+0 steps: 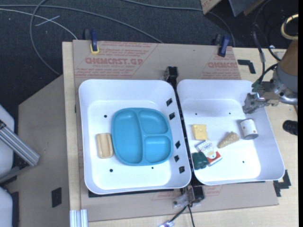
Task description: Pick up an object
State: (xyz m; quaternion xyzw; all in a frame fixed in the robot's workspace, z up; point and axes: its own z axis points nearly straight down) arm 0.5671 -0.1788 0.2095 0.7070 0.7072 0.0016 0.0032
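From the camera view, the gripper (251, 103) is seen over the right bin (222, 171); its grip state cannot be told. Just below it lies 1 grey cylinder (247, 128), untouched. Approach is judged underway; descent and closure are needed next.

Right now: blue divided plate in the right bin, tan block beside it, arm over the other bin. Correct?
Not quite. The camera view shows the blue divided plate in the left bin, not the right. The tan block lies beside it, and the gripper is over the right bin.
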